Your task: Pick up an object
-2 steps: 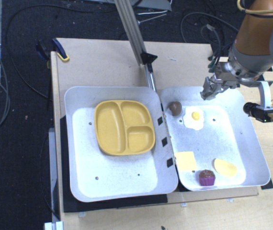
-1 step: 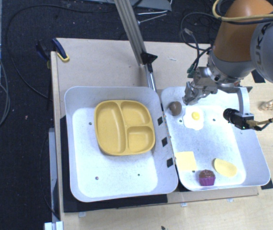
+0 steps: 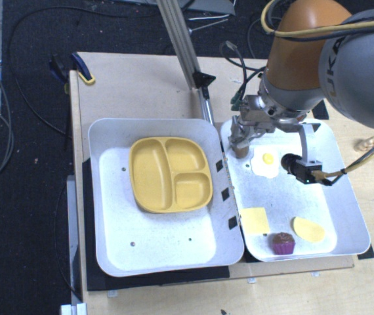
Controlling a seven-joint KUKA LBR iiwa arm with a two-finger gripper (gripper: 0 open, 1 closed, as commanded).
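Note:
The right bin point(image 3: 344, 195) holds a fried egg point(image 3: 266, 163), a pale yellow square slice point(image 3: 254, 220), a purple cupcake-like piece point(image 3: 283, 243) and a yellow oval piece point(image 3: 308, 230). My gripper point(image 3: 240, 144) hangs low over the right bin's far left corner, just left of the fried egg. A small brownish thing point(image 3: 241, 151) shows at its tip, but I cannot tell whether it is held. The grey arm with its orange band point(image 3: 305, 31) comes in from the upper right.
The left bin point(image 3: 108, 241) carries a yellow divided plate point(image 3: 171, 174). A slanted metal post point(image 3: 180, 38) stands behind the bins. A black cable end point(image 3: 303, 169) dangles over the right bin near the egg. Cables lie on the dark floor around the bench.

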